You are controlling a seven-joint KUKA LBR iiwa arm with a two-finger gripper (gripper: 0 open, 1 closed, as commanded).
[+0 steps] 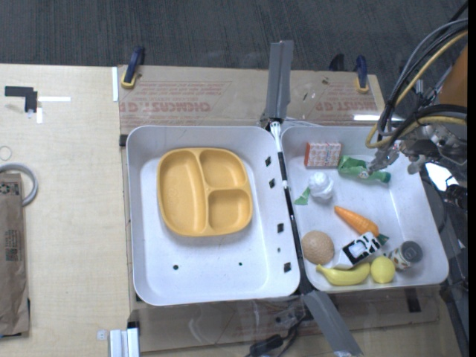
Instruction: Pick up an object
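Fingers of the gripper (381,163) hang at the upper right of the right bin (435,222), their tips touching or just over the right end of a green object (355,168); how wide they stand I cannot tell. That green object lies long axis roughly left to right, tilting slightly down to the right, just right of a small red-and-white box (323,155). Judging from this, most of its length runs leftward from the tips, so a centred grasp calls for a short shift left.

A: Arm look?
B: Arm (446,136) is grey metal with shiny silver parts at the wrist, an orange patch higher up.
A: Cables?
B: Black and yellow cables (416,65) looping in a bundle above it.
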